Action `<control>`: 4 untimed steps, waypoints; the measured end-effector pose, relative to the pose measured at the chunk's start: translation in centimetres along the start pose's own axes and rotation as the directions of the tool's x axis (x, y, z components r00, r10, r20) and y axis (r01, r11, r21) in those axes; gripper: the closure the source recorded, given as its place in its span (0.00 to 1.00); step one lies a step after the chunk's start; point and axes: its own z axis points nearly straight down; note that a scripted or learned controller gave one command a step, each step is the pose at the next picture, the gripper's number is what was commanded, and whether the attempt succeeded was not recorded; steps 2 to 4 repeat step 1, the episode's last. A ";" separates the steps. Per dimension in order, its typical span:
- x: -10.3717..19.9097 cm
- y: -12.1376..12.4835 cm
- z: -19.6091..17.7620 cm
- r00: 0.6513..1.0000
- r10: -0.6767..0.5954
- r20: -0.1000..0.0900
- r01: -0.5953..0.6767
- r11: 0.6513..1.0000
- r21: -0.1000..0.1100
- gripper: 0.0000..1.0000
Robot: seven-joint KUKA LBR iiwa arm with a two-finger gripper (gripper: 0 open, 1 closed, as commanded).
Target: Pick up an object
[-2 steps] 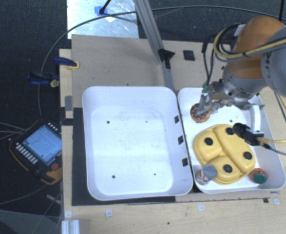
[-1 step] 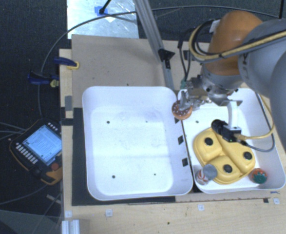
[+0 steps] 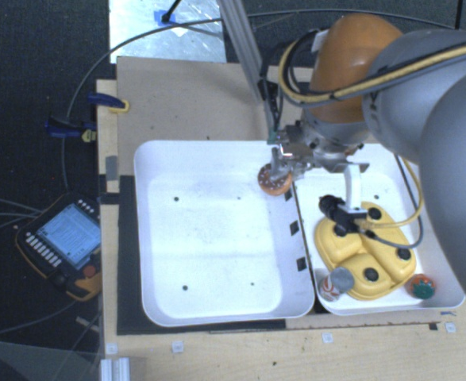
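We see the hand (image 3: pixel 279 168) just above centre in the frame, hanging over the seam where the two bins meet. Right at its tip sits a small round brown disc (image 3: pixel 273 182), which we take to be the thing to pick. The disc is in the upper right corner of the left bin (image 3: pixel 209 236), close against the wall that bin shares with the right bin (image 3: pixel 391 187).

The relation that matters is plain: the disc lies directly beneath the hand's tip, touching it or very nearly so, a shade toward the lower left of the frame. Being round, the disc shows no long axis to line up with. The bin wall beside it leaves little room on the right.

We cannot tell whether the hand is apart or together, since the tip and the disc run into each other from this angle, nor whether the disc is clamped or merely under it. Our judgement is that the grasp is at its closing stage, and any lift should go straight up, clear of the wall.

Other candidates lie well apart, toward the lower right: a lumpy yellow toy (image 3: pixel 369 262) with black spots, a grey piece (image 3: pixel 341 279) touching its lower left edge, and a green and orange ball (image 3: pixel 421 288) near the right bin's corner. The counter (image 3: pixel 185 101) above the bins shows bare.
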 end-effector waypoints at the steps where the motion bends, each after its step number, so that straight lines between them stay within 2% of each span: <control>1: 4.5 0.2 -0.1 1.000 0.000 0.000 0.000 1.000 0.000 1.00; 4: 4.5 0.2 -0.1 1.000 0.000 0.000 0.000 1.000 0.000 1.00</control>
